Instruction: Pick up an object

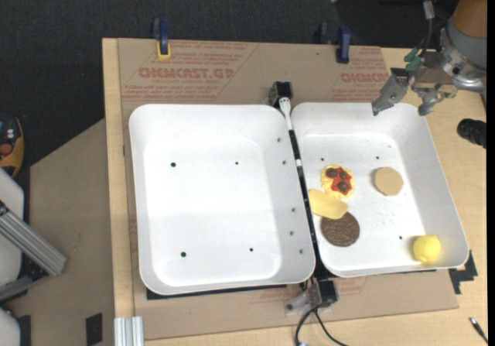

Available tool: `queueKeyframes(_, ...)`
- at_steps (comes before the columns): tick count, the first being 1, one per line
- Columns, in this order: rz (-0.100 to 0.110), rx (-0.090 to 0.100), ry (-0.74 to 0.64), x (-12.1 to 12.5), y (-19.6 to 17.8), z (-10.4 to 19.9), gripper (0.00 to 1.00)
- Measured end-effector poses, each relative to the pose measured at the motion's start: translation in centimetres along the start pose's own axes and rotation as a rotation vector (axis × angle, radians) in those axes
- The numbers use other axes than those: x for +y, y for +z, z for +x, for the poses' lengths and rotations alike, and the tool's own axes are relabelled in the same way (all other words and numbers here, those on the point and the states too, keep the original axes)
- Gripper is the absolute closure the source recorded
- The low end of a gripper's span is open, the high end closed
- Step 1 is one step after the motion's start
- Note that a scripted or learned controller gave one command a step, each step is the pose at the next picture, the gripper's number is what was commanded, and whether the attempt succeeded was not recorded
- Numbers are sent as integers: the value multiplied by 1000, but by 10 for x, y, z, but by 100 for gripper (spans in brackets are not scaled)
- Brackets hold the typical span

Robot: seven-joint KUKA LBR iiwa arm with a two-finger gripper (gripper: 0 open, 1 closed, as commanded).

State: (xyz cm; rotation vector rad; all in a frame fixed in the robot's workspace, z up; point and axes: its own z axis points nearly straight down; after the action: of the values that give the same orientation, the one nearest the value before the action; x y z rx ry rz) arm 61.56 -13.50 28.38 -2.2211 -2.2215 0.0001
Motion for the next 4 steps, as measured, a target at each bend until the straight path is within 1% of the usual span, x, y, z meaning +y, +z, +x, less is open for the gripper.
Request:
queueKeyframes(1,9,5,-8,-10,75,86,0)
queueKeyframes(2,-5,2,-7,-14,32,150,0)
queueKeyframes(3,-5,0,-1,-14,24,146,100)
queueKeyframes(4,-22,4,-6,-54,-153,186,100)
